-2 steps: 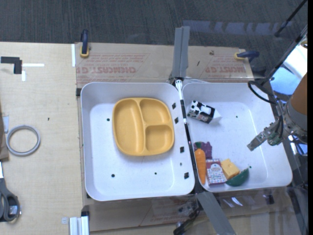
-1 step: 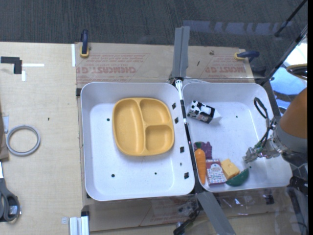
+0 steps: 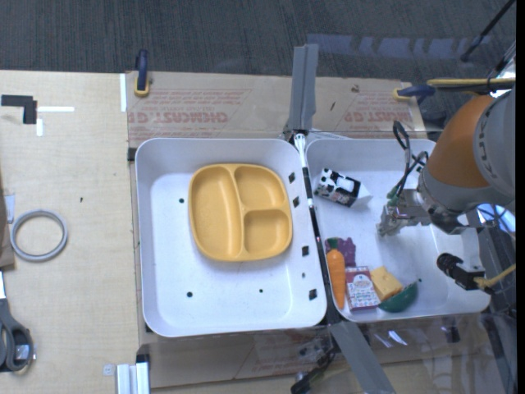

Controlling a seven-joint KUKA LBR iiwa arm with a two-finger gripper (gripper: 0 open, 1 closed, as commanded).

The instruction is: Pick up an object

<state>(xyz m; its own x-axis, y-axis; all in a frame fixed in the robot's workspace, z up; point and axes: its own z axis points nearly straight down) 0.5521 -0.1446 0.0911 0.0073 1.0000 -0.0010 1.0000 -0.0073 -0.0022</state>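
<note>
One gripper, five loose items, nothing grabbed

Gripper (image 3: pixel 394 220) sits low in the right bin (image 3: pixel 373 158), roughly mid-bin toward the arm side. Whether it's parted or closed, cannot tell at this size and angle; nothing visibly clamped in it. Landmark for everything below: the gripper.

Nearest candidate looks like the black-and-white toy (image 3: pixel 338 189), up and toward the divider from the gripper, apart from it, long axis tilted slightly across the bin. Other items cluster along the near edge, below the gripper and toward the divider: carrot (image 3: pixel 335 277) lying lengthwise beside the divider, purple piece (image 3: pixel 347 249) just above it, red-labelled packet (image 3: pixel 360 290) touching the carrot's side, yellow block (image 3: pixel 385 283) next to the packet, dark green item (image 3: pixel 401 300) at the bin's near rim.

Judgement: a pick needs a shift either up toward the toy or down toward the cluster; the toy stands alone, so a cleaner target.

Left bin (image 3: pixel 160 245), well across the divider from the gripper, holds a yellow divided plate (image 3: pixel 241 212), three compartments, nothing in them.
</note>
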